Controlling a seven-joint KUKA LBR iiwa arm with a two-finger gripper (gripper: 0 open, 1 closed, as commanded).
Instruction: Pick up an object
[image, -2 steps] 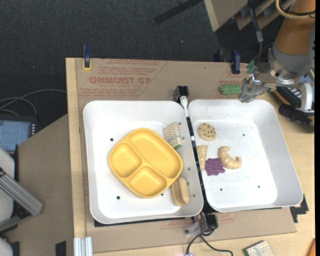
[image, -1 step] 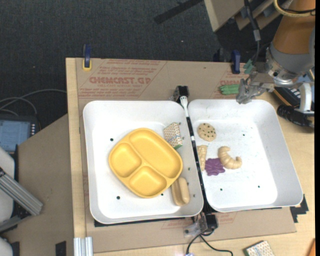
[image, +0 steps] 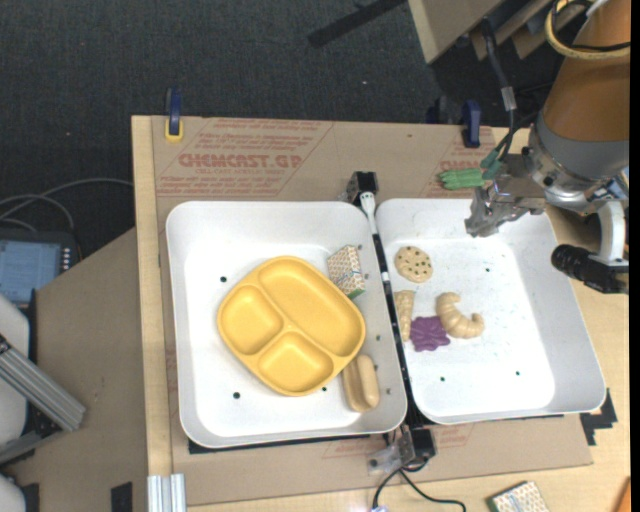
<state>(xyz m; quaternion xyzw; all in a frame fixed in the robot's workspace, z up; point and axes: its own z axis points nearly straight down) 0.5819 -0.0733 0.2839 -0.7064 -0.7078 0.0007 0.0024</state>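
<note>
Camera view: we are seeing our gripper (image: 487, 217) hovering at the right bin's (image: 540, 392) twelve o'clock rim, its opening unreadable.

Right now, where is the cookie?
The cookie lies in the right bin, near its upper left corner, just above the croissant and purple toy.

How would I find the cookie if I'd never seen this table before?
Look in the right bin, the one without the yellow plate. Near its upper left part, close to the divider between the bins, lies the cookie. It is the only flat, round, tan thing with dark specks; the croissant and purple piece below it are curved or lumpy.
</note>
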